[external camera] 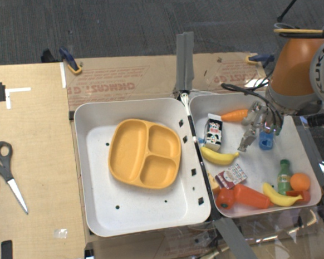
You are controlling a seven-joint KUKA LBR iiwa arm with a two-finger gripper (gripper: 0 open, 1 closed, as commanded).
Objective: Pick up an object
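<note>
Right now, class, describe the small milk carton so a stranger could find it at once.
Look in the right-hand white bin, near its upper left corner. The milk carton lies beside the carrot, above a banana; it alone is black-and-white and boxy.

A: Where is free room in the right bin [307,152]?

B: In the middle floor. The bananas [220,157], the red pepper [246,197] and the green bottle [283,174] crowd its left and near sides.

A: And the left bin [93,176]?

B: The yellow tray [145,154] takes its middle.
</note>
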